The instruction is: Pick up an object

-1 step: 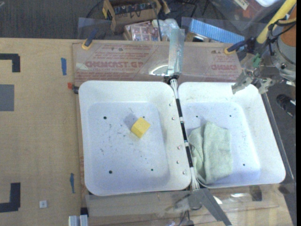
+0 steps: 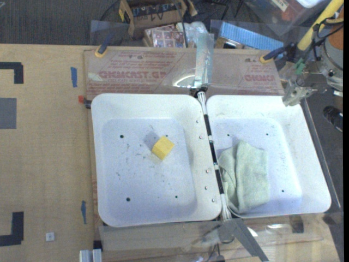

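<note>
A small yellow block (image 2: 162, 148) lay near the middle of the left bin (image 2: 109, 113); probably light and rigid, best pinched across opposite flat faces. In the right bin (image 2: 289, 119), a pale green cloth (image 2: 248, 173) lay crumpled, soft and best grabbed at a raised fold. The gripper (image 2: 294, 94) hung at that bin's far right corner.

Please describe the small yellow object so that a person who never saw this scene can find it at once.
Find the two white bins side by side and take the left bin. Near its middle lies a small yellow block. It is the one bright, hard-edged thing; the right bin holds a pale crumpled cloth.
</note>
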Motion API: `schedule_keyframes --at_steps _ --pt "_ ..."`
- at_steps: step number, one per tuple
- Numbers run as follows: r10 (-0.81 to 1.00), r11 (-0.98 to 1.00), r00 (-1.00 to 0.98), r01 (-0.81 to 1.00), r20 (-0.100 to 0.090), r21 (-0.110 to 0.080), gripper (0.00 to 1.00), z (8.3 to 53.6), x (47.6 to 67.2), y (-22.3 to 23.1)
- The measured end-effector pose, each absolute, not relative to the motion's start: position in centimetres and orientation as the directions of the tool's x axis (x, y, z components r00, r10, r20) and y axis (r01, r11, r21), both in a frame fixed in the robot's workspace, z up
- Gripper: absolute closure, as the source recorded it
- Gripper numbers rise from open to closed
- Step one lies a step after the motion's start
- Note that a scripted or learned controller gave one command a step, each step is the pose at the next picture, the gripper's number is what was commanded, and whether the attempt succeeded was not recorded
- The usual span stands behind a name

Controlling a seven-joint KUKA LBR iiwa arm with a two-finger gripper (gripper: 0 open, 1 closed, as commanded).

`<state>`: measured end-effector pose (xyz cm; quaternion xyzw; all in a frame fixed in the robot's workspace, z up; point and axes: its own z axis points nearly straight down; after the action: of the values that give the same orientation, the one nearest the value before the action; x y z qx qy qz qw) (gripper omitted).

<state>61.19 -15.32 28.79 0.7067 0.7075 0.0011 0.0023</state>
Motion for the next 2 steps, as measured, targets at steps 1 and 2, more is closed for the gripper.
schedule_keyframes --at_steps 1,2 --pt "1.0 0.001 -0.001 1.0 -0.004 0.009 1.0 29.9 61.3 -15.4" --pt "1.0 0.003 -0.003 1.0 -0.001 0.001 1.0 20.1 55.6 -22.3"
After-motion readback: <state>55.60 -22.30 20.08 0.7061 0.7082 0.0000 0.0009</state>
